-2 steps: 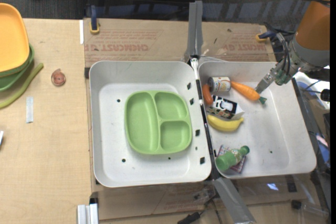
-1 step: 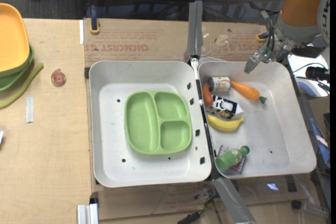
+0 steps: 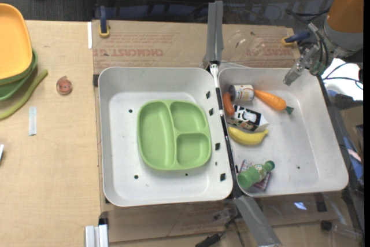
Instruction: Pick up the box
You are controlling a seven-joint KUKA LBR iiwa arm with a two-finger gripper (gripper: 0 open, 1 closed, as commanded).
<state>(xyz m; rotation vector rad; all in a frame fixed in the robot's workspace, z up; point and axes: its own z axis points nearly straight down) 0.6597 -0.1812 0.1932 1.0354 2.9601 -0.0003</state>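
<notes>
A small black-and-white box [image 3: 247, 117] lies in the left half of the right bin [image 3: 315, 147]. It sits between a can [image 3: 241, 92] behind it and a banana [image 3: 248, 135] in front of it. My gripper [image 3: 302, 68] hangs over the bin's back right corner, well to the right of the box and farther back. It is apart from everything in the bin. The arm's orange band [image 3: 347, 6] rises above it at the top right.
A carrot [image 3: 272, 100] lies right of the can, and an orange item [image 3: 228, 104] rests against the bin's left wall. A green bottle [image 3: 254, 173] on a purple packet sits at the front left. The left bin [image 3: 115, 182] holds a green divided plate [image 3: 173, 135].
</notes>
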